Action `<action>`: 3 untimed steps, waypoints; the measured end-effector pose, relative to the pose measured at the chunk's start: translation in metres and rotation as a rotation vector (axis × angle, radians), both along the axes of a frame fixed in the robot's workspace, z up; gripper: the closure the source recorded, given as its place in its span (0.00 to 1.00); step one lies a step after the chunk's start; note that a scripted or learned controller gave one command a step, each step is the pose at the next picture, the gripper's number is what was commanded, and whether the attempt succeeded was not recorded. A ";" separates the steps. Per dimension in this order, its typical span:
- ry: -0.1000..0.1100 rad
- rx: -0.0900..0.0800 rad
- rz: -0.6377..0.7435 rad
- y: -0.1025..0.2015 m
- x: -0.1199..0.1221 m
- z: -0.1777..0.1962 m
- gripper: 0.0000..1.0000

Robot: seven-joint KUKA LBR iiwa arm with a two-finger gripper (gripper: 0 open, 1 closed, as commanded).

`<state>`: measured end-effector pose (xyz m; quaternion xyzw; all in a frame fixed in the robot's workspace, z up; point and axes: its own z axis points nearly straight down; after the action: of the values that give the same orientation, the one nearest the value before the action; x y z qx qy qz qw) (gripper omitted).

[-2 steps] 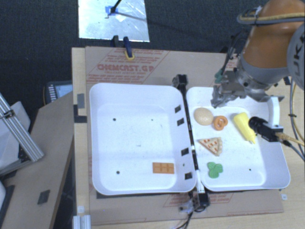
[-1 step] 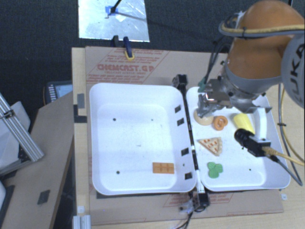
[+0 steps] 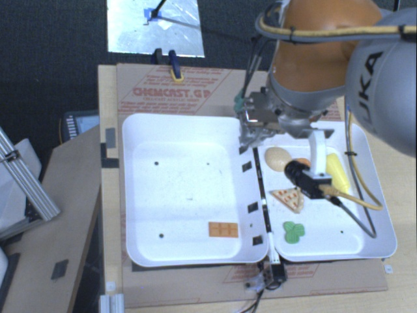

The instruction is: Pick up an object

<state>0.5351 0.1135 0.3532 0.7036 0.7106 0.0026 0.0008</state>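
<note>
My gripper (image 3: 250, 135) hangs over the far end of the ridge between the two white bins, with nothing visibly held in it. In the right bin (image 3: 374, 240) lie a beige egg-shaped piece (image 3: 277, 157), a yellow corn-like piece (image 3: 337, 173), a pizza slice (image 3: 288, 199) and a green leafy piece (image 3: 294, 232). The egg-shaped piece sits just right of and below the gripper. An orange flat brick (image 3: 223, 229) lies near the front edge of the left bin (image 3: 140, 175). The arm's big orange and grey body covers the right bin's far part.
Both bins rest on a cardboard sheet (image 3: 172, 90) on the bench. A shiny foil square (image 3: 155, 18) lies behind it, with two clips (image 3: 174, 67) at the cardboard's far edge. A metal frame (image 3: 23, 181) stands at the left.
</note>
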 end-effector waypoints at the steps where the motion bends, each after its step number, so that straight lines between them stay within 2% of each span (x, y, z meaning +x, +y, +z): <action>1: -0.006 0.001 -0.004 -0.001 -0.039 0.081 1.00; 2: 0.000 0.001 -0.001 0.054 -0.049 0.112 1.00; 3: 0.000 -0.001 0.000 0.051 -0.048 0.122 1.00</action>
<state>0.4872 0.1642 0.4751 0.7036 0.7106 0.0023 0.0010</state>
